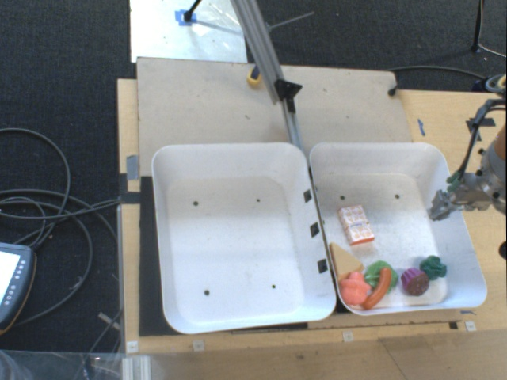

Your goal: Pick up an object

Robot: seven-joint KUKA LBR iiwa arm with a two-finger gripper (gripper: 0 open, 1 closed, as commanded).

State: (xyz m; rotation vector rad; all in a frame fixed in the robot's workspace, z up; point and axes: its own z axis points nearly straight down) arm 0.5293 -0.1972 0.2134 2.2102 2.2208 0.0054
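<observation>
gripper (440, 210) at right bin's (455, 182) 3 o'clock rim, finger state unreadable | small box (356, 225) mid-bin, at gripper's 9 o'clock, well apart | likely light, stiff card; grasp across short sides | lies flat, long axis 11-to-5 o'clock | toy foods crowd 6 o'clock edge

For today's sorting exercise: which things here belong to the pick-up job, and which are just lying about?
Belong to the job:
grey two-finger gripper
small pink-and-white box
tan wedge
orange-red round toy
purple round toy
dark green leafy toy
right white bin

Lying about:
left white bin
black cables
</observation>
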